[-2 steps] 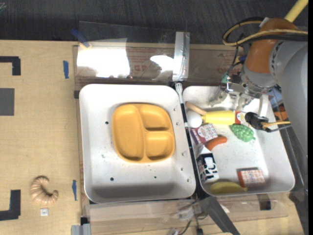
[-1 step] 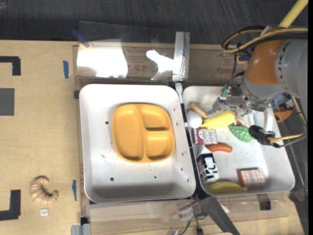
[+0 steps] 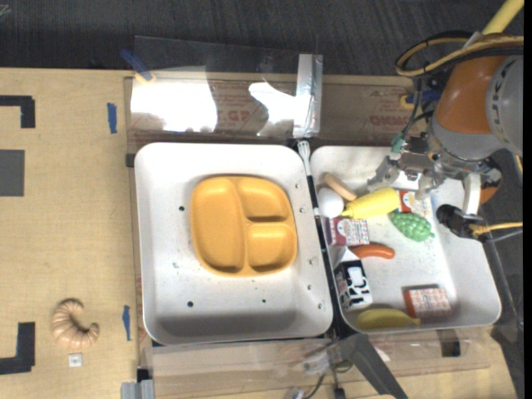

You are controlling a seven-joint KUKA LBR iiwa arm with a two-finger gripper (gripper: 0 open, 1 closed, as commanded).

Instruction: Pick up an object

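"While the grey arm [image 3: 486, 98] reaches in from the right, where is its pincer [image 3: 413, 171]?" asked the first.

"It hangs over the far end of the right bin [image 3: 474, 264], above the yellow corn-like toy [image 3: 376, 204]. Whether it is spread or clenched cannot be told, and nothing can be made out in its grip."

"What lies beneath it?"

"The yellow toy lies slantwise, with a white egg [image 3: 331, 204] just beside it and a bumpy green piece [image 3: 413, 225] on its other side. Nearer the front lie a red sausage-like piece [image 3: 371, 252], a black-and-white carton [image 3: 354, 283], a small red packet [image 3: 427, 300] and a banana [image 3: 384, 317]."

"And the left bin [image 3: 158, 248]?"

"It holds an orange divided tray [image 3: 243, 224]. A tan croissant [image 3: 74, 323] rests on the bench [image 3: 62, 223], well apart from both bins."
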